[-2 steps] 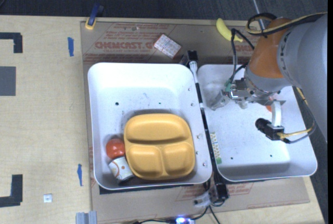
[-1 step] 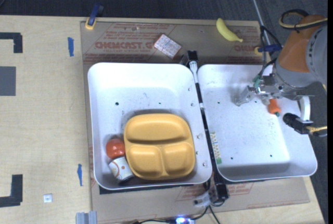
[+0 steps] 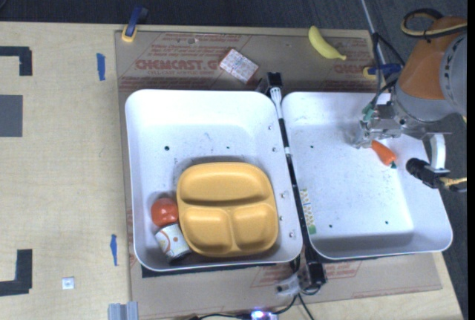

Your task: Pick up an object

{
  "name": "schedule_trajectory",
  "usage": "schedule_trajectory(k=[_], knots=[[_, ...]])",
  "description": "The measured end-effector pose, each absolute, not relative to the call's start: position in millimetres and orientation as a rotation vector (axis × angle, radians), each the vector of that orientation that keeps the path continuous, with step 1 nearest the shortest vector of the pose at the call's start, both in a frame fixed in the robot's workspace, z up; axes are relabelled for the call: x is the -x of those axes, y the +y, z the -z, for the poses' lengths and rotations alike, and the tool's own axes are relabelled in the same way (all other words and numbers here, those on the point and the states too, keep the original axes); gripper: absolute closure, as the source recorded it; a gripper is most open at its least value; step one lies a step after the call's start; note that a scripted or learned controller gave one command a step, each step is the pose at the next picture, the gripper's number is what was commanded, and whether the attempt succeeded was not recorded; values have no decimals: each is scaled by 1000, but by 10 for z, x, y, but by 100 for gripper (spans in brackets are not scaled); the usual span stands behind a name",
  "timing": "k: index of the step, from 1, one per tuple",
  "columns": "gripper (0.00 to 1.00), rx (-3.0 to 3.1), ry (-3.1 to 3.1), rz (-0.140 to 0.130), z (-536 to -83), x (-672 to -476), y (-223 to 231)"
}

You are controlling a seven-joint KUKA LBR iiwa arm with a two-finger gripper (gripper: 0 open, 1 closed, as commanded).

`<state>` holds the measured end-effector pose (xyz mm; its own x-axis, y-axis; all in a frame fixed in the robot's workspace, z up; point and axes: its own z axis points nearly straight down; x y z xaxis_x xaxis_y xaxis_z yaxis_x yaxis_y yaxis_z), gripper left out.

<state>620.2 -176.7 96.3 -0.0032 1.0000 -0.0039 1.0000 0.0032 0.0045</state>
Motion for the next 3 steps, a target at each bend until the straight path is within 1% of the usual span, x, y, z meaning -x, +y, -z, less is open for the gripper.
schedule_trajectory(k=[1, 2, 3], knots=[[100, -2217, 2222, -2, -1398, -6411, -1584], [0, -2218, 2222, 0, -1395, -6408, -1586], [0, -2219, 2221, -2, -857, -5926, -1163]])
